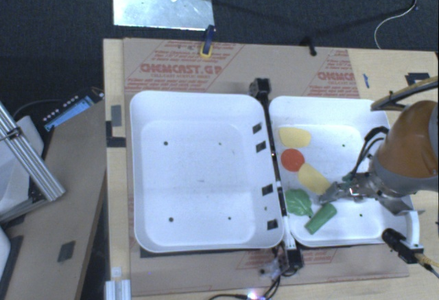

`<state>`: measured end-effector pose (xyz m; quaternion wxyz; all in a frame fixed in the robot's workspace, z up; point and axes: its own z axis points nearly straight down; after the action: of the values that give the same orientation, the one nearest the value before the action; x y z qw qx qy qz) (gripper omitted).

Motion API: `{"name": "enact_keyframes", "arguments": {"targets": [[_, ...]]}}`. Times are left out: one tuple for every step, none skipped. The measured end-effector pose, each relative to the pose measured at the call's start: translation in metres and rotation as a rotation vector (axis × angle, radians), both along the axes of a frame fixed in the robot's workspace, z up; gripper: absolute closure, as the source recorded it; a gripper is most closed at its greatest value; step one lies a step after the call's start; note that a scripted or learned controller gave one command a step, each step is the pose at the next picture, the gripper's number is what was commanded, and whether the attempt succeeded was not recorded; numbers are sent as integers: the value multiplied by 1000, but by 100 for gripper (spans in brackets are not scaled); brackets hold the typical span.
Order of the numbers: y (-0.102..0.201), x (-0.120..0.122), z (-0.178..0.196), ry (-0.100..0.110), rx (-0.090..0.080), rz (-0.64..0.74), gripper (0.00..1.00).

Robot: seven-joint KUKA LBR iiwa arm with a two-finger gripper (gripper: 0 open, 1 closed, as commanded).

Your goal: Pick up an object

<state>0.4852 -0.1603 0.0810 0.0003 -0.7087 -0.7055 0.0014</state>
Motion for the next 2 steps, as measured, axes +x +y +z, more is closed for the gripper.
{"name": "enact_keyframes", "arguments": {"targets": [[51, 60, 4, -8, 3, 14, 0], [47, 58, 15, -7, 1, 9, 100]]}}
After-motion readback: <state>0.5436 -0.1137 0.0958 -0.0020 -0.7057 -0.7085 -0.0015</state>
